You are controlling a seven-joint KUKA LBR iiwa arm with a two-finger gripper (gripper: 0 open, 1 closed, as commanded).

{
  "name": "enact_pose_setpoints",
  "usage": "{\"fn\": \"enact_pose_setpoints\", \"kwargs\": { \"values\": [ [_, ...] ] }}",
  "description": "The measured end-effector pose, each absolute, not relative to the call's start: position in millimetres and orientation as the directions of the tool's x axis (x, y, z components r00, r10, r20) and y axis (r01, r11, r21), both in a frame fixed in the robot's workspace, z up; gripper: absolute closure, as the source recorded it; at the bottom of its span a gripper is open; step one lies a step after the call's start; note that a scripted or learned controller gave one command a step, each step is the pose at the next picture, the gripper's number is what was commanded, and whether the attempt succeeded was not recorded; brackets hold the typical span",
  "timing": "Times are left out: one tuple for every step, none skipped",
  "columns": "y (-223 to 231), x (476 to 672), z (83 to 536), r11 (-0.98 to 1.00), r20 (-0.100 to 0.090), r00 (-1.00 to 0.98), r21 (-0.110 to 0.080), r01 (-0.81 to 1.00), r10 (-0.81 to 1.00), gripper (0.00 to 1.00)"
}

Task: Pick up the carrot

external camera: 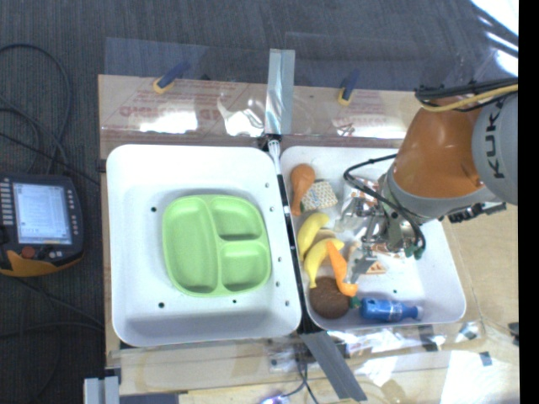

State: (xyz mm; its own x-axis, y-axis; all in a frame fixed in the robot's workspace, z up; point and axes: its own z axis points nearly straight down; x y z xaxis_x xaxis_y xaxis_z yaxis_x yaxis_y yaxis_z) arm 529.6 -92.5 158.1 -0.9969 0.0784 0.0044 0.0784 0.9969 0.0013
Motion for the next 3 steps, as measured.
{"fn": "enact_pose_setpoints", "kwargs": {
  "values": [
    [-95, 499.4, 103, 0.993, -0.020, -0.993, -0.001, 0.114, 0.114, 0.00],
    [-109, 495.3, 98, 0.993, -0.032, -0.992, 0.004, 0.122, 0.122, 0.00],
    [-99, 495.1, 98, 0.996, -0.038, -0.996, -0.008, 0.084, 0.083, 0.00]
  ]
}}
